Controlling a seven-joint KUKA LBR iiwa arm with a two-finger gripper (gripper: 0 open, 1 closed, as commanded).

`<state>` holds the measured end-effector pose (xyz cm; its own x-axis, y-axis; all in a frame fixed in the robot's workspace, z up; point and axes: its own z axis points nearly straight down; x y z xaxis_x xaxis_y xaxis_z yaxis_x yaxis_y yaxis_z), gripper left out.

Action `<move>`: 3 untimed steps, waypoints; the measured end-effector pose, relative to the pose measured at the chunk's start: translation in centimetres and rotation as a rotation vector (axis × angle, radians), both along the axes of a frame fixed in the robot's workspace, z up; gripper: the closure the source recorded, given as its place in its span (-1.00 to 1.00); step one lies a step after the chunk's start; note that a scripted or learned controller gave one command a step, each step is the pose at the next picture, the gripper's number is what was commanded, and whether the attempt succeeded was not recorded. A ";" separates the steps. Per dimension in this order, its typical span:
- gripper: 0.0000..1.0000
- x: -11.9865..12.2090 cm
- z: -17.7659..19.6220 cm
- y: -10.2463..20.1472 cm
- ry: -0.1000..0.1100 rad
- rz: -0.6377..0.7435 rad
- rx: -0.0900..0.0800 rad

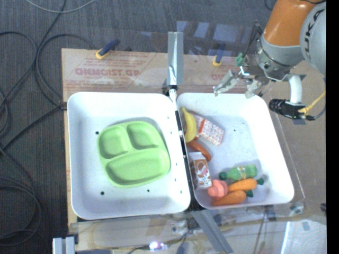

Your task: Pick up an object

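My gripper (235, 88) hangs above the far edge of the right bin (275, 136), its two fingers spread open with nothing between them. Below it in that bin lie a yellow banana (188, 125), a red-and-white packet (210, 131), an orange sausage-like piece (200, 150), and a small brown-and-white carton (200, 172). Near the bin's front sit a green bottle (239, 172), an orange carrot (242, 184), a second orange piece (231, 197) and a pink item (216, 188).
The left bin (85, 194) holds a green divided plate (134, 153). A metal upright (175, 62) stands behind the seam between the bins. Yellow clamps (107, 48) grip the cardboard backing. Cables trail over the floor at left.
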<state>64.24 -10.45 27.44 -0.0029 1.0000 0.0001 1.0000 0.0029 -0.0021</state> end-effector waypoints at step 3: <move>1.00 3.4 -16.6 -2.7 -0.021 -0.107 0.004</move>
<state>67.65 -13.10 10.80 0.1033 0.9946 0.0056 0.9945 -0.1034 0.0186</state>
